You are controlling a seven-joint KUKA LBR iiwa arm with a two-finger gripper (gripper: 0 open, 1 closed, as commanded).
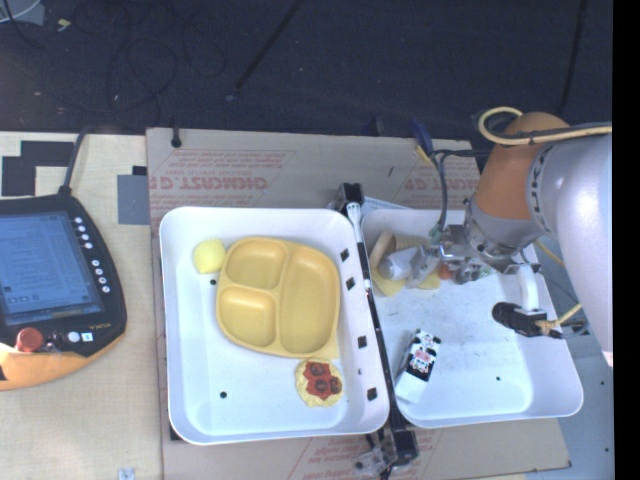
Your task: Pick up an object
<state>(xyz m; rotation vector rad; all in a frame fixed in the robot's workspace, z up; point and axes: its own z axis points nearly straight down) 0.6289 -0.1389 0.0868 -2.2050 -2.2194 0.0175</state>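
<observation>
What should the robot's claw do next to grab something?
Probably go a little lower onto the pile. The gripper sits at the top-left corner of the right bin, right by a yellow thing and a tan thing, with nothing visibly held. The black-and-white box lies farther off.

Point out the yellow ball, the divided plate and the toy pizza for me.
Ball (208,256), camera view, its centre.
Plate (243,306), camera view, bare lower-left compartment.
Pizza (319,382), camera view, its red topping.
</observation>
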